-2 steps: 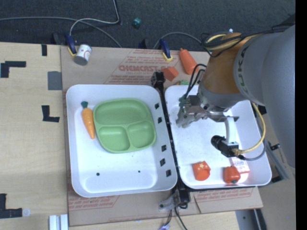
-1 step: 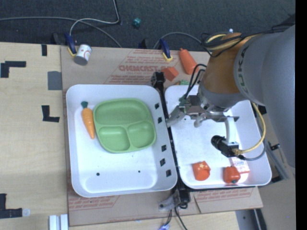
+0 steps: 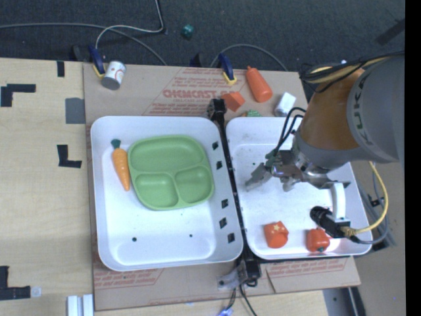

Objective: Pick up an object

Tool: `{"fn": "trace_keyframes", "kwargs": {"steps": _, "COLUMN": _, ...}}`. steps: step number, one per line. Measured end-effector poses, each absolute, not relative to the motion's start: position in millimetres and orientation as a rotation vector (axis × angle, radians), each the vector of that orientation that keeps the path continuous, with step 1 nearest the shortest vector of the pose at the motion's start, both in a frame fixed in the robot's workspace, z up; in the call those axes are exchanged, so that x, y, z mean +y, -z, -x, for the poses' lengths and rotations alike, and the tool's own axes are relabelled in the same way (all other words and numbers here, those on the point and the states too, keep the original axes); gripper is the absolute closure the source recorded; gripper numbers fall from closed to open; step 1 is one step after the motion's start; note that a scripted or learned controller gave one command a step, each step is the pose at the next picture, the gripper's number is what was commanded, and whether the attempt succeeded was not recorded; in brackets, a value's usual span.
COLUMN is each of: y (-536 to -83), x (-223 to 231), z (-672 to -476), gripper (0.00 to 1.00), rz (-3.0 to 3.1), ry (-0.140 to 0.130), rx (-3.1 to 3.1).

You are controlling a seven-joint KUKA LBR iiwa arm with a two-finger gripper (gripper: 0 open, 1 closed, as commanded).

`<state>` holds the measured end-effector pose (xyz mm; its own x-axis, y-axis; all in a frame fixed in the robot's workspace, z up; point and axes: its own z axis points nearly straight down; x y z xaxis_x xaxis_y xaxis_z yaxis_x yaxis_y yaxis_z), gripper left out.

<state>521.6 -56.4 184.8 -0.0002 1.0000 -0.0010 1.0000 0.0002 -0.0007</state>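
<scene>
End effector (image 3: 271, 175) hangs over the middle of the right bin (image 3: 253, 137), its two fingers spread apart and released, nothing between them. One finger points left toward the divider between the bins; the other points down and near.

Candidate objects in this bin are two red items at its near edge: a red pepper-like piece (image 3: 276, 234) and a second red piece (image 3: 318, 239) to its right. Both lie nearer than the end effector, the first almost directly below it in the view, the second further right. Neither has a marked long axis; both look compact. In my judgement the first is the closer target and calls for a short move toward the near edge.

The left bin (image 3: 105, 176) holds a green divided plate (image 3: 171, 172) and a toy carrot (image 3: 121, 168), well apart from the arm.

The grey wrist hides part of the right bin's far right portion. A black fitting lies just beside the second red piece and partly obscures its outline.
</scene>
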Motion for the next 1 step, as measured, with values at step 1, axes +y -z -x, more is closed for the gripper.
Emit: {"fn": "trace_keyframes", "kwargs": {"steps": 1, "y": -192.4, "x": -160.2, "z": -549.5, "gripper": 0.0, "rz": -2.222, "ry": 0.003, "rx": 2.22}}
